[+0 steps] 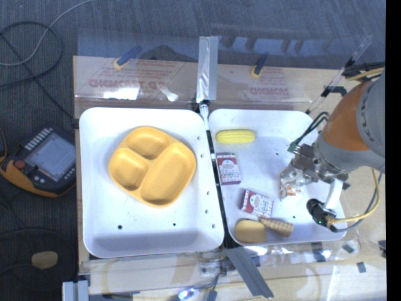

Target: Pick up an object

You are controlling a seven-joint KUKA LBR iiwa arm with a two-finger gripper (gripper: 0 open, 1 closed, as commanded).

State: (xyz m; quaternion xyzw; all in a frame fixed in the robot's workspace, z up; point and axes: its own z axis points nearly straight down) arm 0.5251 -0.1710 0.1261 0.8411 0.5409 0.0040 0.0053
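The right bin (269,121) holds a yellow corn cob (235,137) at its back, a red box (229,169) by the left wall, a red-and-white packet (255,202), a tan bun (249,231) and a brown cone-shaped piece (276,226) at the front. My gripper (292,182) hangs low over the bin's right half, to the right of the packet and apart from it. A small pale, crumpled bit (288,190) sits right at its tip; whether it is held is unclear. The grey and orange arm (351,130) comes in from the right.
The left bin (106,231) holds a yellow three-part plate (152,165). A divider wall (213,187) runs between the bins. A cable and a dark connector (319,213) hang by the right bin's front right corner. A handheld pendant (47,162) lies off the bench at left.
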